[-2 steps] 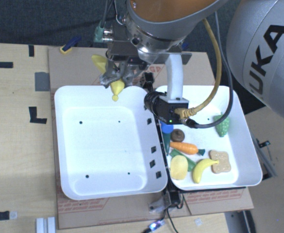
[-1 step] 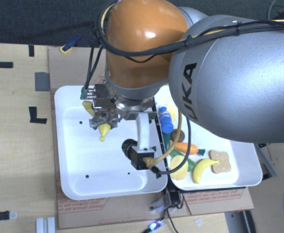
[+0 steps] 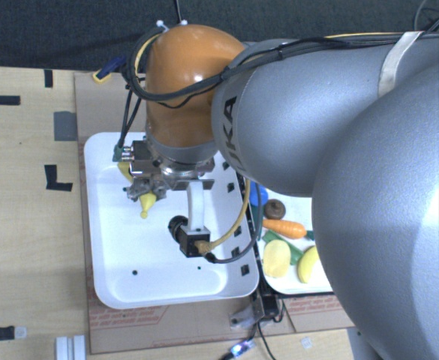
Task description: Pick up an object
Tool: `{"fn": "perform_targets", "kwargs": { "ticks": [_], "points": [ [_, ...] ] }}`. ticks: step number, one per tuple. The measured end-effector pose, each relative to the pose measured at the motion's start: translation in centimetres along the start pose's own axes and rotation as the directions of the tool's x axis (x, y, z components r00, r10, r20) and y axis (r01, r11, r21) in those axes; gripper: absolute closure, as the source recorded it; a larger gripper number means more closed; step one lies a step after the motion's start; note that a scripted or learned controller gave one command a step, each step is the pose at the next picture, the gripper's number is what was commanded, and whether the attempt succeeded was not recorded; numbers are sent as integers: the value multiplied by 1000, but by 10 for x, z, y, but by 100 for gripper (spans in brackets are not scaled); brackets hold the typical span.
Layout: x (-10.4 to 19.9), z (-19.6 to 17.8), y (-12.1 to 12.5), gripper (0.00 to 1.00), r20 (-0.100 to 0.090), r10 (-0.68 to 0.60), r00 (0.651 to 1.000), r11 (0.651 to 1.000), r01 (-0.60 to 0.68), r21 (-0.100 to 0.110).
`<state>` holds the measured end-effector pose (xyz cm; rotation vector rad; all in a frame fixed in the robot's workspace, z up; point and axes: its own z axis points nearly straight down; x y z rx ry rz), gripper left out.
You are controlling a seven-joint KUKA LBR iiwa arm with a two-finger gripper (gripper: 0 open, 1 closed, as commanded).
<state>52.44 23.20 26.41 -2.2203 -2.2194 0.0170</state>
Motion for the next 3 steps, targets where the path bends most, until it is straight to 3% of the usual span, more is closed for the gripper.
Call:
{"fn": "perform_targets", "kwargs": {
  "ticks": [1, 2, 3],
  "points": [
    [-6, -163, -38, 100, -14, -5, 1000, 1000, 4, -23],
    [1, -5, -44, 100, 2, -2, 1000, 1000, 2, 8],
    [-19, -229, -42, 100, -13, -2, 1000, 1000, 2, -25]
  ]
}}
